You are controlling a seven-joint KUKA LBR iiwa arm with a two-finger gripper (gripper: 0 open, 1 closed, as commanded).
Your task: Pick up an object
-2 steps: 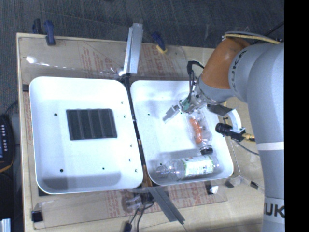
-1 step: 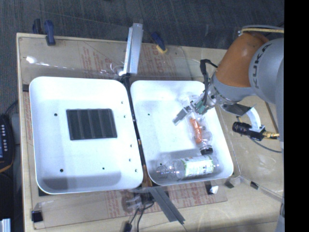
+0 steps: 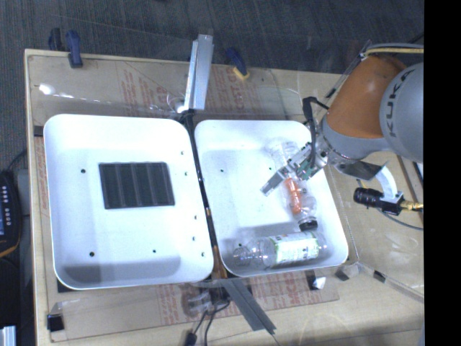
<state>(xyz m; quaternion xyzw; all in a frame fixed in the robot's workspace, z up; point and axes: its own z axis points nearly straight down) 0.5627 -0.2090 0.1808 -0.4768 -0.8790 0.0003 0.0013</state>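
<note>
Two clear plastic bottles lie in the right bin (image 3: pixel 216 193), and both look awkward to grasp. The small bottle (image 3: pixel 297 197), with an orange label, lies near the middle of that bin's right side, its dark cap pointing toward the near rim. The large bottle (image 3: pixel 281 251), with a white label, lies on its side along the near wall of the same bin, just below the small one. The hand (image 3: pixel 288 173) hangs over the upper end of the small bottle, close to the bin's right wall; whether it is released or clenched I cannot tell, since its tip merges with clear plastic and glare. Nothing can be made out as held.

The main risk, as I judge it, is a slip. The small bottle is round, smooth and see-through, so a grip landing off its middle could squeeze it sideways and send it rolling toward the large bottle or the right wall. A descent set slightly too far right could strike the wall of the bin instead of the bottle. Crumpled clear plastic near the hand may also fool the approach, so that it closes on film and not on the bottle's body. The left bin (image 3: pixel 65 193), beyond the divider from the right bin, carries a dark ribbed pad (image 3: pixel 136 184) and is well apart from all this.
</note>
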